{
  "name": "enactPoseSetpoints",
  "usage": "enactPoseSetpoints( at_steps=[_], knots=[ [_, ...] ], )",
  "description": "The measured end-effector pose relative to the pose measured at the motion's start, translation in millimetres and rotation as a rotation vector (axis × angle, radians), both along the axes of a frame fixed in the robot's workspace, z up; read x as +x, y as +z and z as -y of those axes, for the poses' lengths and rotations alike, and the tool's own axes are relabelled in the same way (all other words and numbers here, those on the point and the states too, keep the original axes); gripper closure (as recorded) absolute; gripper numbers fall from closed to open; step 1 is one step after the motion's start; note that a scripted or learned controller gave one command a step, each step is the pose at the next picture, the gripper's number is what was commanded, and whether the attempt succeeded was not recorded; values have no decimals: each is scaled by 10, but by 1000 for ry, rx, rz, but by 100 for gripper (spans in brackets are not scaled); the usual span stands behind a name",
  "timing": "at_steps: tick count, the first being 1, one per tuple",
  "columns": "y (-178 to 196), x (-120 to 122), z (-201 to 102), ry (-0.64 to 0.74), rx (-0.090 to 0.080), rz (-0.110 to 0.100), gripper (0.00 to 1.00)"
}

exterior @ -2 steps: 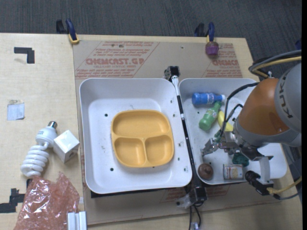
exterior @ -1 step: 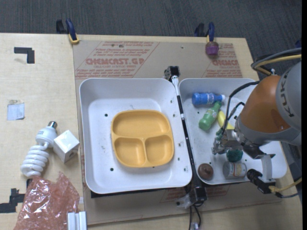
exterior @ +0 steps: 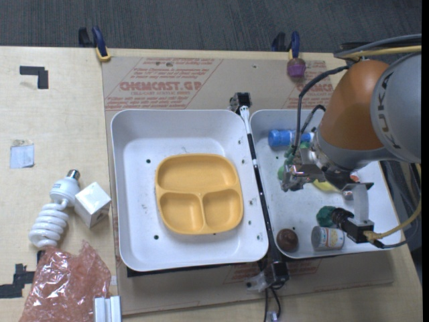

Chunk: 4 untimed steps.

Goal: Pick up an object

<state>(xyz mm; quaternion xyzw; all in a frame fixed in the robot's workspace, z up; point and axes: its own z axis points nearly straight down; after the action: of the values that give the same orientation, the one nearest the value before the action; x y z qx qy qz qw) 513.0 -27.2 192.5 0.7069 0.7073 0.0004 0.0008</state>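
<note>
My gripper hangs low over the left half of the right bin, under the grey arm with its orange band. Around it in that bin lie a blue cylinder toward the back, a small green item right beside the gripper, and a yellow piece partly hidden under the wrist. Nearer the front are a dark green object, a brown ball and a small can on its side. Nothing shows held in the gripper.
The left bin holds a yellow divided plate. On the bench at far left lie a spiral light bulb, a white cube and a crumpled pink bag. A purple object sits behind the right bin.
</note>
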Motion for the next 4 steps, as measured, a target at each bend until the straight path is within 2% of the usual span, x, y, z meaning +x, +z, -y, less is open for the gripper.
enactPoseSetpoints(
  at_steps=[1,2,3,4],
  knots=[
    [0,0,1,0,0,0,0],
    [-774,59,677,-2,0,-2,0],
    [-992,-170,729,-1,-1,4,0],
    [-891,-160,736,-3,-1,5,100]
  ],
)
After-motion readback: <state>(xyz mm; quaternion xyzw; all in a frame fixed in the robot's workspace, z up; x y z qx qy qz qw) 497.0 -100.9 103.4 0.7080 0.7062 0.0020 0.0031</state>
